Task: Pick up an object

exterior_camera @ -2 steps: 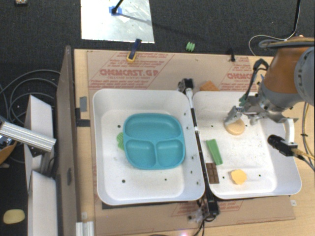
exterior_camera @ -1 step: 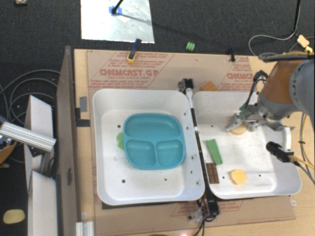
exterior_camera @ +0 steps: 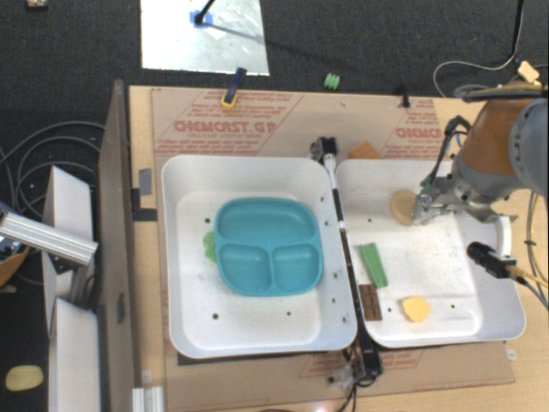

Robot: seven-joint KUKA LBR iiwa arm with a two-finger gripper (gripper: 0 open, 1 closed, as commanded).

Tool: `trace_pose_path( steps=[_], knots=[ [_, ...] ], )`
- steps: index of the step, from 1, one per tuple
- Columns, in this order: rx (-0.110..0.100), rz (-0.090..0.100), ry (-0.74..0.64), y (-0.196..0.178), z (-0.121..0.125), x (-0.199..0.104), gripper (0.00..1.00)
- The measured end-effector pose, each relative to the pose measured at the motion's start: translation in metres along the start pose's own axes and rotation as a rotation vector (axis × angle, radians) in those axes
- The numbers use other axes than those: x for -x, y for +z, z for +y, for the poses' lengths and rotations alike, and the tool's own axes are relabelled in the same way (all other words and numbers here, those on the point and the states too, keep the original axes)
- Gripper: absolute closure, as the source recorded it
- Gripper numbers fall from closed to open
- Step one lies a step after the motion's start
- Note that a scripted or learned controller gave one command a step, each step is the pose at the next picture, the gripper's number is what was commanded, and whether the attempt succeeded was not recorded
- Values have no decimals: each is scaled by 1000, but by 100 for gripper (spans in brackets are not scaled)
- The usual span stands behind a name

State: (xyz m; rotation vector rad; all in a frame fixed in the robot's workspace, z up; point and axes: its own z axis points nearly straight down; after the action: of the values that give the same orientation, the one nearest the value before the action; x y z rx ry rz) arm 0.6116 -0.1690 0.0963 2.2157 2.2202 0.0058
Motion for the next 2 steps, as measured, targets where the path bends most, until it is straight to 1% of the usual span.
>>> trace_pose_path(
  steps=[1,2],
  knots=[
    [-1,0,0,0,0,0,0],
    [0,2,-8,11,46,-48,0]
  ],
)
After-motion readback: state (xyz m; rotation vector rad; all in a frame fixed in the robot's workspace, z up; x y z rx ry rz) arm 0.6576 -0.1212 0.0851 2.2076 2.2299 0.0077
